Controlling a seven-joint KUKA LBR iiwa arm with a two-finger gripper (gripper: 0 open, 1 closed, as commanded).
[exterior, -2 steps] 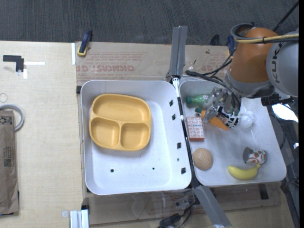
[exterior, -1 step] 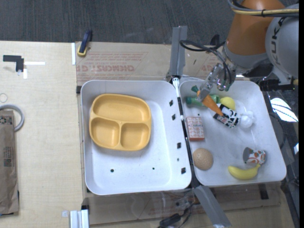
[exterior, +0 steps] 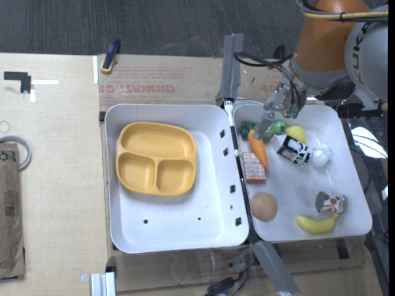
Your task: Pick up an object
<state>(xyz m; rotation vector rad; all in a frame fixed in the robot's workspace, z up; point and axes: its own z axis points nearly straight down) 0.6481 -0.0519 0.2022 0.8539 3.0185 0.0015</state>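
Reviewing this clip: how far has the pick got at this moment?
Done: the arm has reached into the right bin, and the gripper sits low at its far left, by the carrot and a green item. In hand: nothing visibly between the fingers. Left: grasping and lifting; the carrot, banana and round brown object all lie in the bin.
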